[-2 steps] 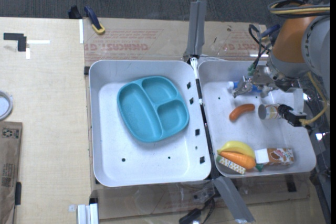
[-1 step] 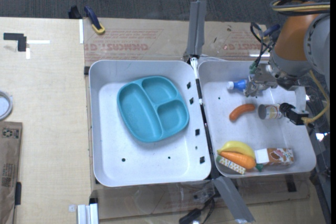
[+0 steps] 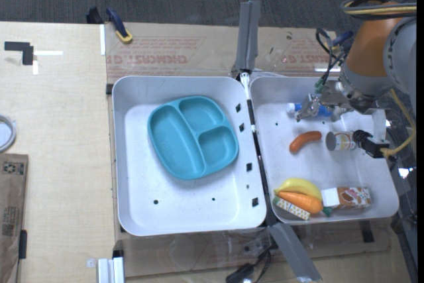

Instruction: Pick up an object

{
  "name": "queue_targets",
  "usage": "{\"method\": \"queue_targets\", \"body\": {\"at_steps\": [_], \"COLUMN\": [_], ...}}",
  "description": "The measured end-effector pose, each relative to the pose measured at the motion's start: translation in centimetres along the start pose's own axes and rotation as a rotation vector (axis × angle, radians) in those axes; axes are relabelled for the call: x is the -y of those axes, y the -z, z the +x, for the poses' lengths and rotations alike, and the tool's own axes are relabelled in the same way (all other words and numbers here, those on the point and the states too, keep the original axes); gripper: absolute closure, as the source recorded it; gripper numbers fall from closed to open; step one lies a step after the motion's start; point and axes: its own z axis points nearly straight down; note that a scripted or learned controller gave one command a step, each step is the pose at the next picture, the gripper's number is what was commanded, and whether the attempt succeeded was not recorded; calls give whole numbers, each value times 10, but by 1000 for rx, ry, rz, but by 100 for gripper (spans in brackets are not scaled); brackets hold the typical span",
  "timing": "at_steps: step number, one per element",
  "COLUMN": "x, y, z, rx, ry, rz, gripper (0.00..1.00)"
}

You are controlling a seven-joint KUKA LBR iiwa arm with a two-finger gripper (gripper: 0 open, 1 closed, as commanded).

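Now my gripper [image 3: 306, 111], whose grip I cannot tell, hovers just far of the sausage [image 3: 305, 141], which lies left-to-right.

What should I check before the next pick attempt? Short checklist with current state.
1. Tool above right bin: ok.
2. Object between fingers: cannot tell.
3. Sausage lying free, apart from neighbours: ok.
4. Small can near the arm's wrist, crowded: not ok.
5. Banana, carrot and carton bunched against the front wall: not ok for a clean grasp.
6. Blue plate alone in left bin: ok.
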Motion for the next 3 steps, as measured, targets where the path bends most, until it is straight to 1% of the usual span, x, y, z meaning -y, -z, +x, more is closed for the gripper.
{"method": "queue_targets", "body": {"at_steps": [1, 2, 3], "x": [0, 0, -32], "y": [9, 9, 57], "z": [-1, -1, -33], "rx": [1, 1, 0], "ry": [-1, -1, -10], "rz": [-1, 0, -2], "gripper": [100, 0, 0]}}
